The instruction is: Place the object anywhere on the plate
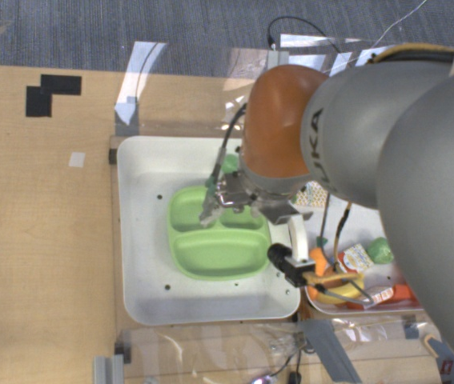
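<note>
Currently: end effector [225,196] directly above green plate's [210,254] far compartments in left bin [142,238]; finger state cannot be told; no object discernible.

Grey arm [387,126] — orange band [279,122] (black KUKA lettering) — black cables.

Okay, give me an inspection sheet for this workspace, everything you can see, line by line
Surface: wooden bench bearing two white bins, left bin.
Job's things: green divided plate in left bin; its compartments look bare.
Clutter: mixed colourful items piled in right bin.
Grippers: gripper over plate's upper compartments; finger state unclear.
Cables: black cable running down to the wrist.
Surroundings: grey carpet beyond bench; black markers on bench.
</note>
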You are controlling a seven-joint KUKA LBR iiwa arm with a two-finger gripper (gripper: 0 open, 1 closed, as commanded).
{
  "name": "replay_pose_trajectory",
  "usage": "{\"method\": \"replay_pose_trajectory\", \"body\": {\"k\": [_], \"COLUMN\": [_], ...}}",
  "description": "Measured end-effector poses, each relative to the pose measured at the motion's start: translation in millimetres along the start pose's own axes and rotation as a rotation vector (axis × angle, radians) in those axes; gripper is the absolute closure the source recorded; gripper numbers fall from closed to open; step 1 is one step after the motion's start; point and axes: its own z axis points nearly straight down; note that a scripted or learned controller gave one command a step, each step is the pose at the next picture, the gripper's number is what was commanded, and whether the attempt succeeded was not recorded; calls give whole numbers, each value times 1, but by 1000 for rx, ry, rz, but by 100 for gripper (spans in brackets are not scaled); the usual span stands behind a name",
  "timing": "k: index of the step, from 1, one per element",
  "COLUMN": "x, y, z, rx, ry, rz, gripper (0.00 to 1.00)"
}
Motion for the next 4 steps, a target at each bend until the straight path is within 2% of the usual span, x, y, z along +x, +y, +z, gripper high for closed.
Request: {"method": "replay_pose_trajectory", "body": {"k": [2, 3, 4], "x": [-1, -84, -39], "y": [0, 57, 69], "z": [0, 13, 40], "rx": [-1, -2, -3], "ry": [0, -1, 0], "rz": [2, -82, -194], "gripper": [0, 0, 0]}}
